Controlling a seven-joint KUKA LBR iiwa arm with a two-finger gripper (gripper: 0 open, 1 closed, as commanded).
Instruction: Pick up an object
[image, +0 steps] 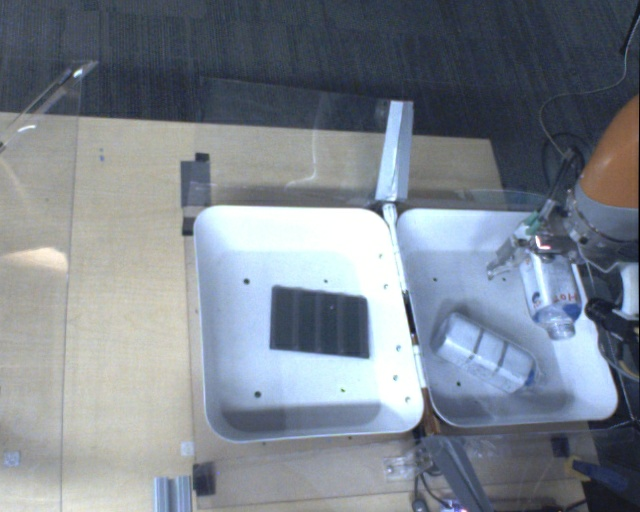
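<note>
A pale wooden bench (100, 330) carries two shallow white plastic bins side by side, and beyond its far edge lies dark grey carpeted floor (250, 40). A clear acrylic sheet (40, 100) stands over the bench's left part, catching a soft glare. A narrow grey metal bar (394, 150) rises from the seam between the bins at the far side, and small black brackets (196, 185) sit at the left bin's corners.

The left bin (230, 400) holds a flat dark grey ribbed rectangular pad (320, 322) lying near its middle, its long side running left to right.

The right bin (450, 250) holds two things. A squat grey-and-white cylindrical can (482, 355) lies on its side in the near half, its long axis running from upper left to lower right. A clear plastic bottle with a red-and-white label (553, 292) sits in the far right part, its long axis nearly straight toward the near edge, leaning slightly, with the rounded end pointing nearer.

The grey arm with its orange band (612, 170) reaches in from the right. The tool (540, 243) is at the bottle's upper end, touching or just above it; whether it is apart, together or clamped on the bottle cannot be made out.
</note>
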